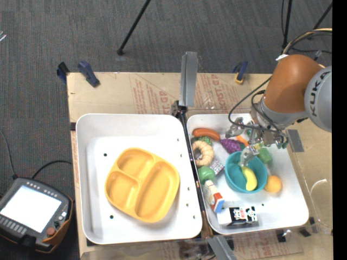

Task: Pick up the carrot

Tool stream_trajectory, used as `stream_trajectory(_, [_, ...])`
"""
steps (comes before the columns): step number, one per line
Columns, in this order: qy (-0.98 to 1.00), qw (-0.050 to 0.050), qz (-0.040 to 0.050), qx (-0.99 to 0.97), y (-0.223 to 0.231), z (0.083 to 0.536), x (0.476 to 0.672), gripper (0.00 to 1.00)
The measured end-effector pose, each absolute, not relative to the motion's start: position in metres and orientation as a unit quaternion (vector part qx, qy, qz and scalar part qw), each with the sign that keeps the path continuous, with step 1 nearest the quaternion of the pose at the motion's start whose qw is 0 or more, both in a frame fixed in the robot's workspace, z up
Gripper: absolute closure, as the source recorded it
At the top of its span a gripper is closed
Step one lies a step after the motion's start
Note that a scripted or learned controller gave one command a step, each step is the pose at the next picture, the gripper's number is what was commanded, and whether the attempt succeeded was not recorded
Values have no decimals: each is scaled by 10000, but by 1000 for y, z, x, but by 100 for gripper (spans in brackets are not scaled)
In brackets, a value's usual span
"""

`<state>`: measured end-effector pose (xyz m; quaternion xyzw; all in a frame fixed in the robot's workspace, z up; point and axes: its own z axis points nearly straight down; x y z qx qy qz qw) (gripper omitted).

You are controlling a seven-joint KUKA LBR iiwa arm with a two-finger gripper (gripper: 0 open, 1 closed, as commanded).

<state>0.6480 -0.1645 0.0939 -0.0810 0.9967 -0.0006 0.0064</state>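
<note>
Right white bin (293, 207): gripper (250, 145), closure indiscernible, hung above teal bowl (236, 179) holding yellow banana (249, 179); small orange carrot (242, 141) just beside gripper.

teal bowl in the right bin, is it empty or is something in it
Not empty. The teal bowl holds a yellow banana-like piece lying against its inner right side. The gripper hovers at the bowl's upper rim.

A brown bench (135, 93) bears two white bins (92, 145) side by side.
</note>
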Motion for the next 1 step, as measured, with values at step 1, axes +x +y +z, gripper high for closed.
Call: stream_trajectory(1, [9995,12,8,324,-150,89,645,0])
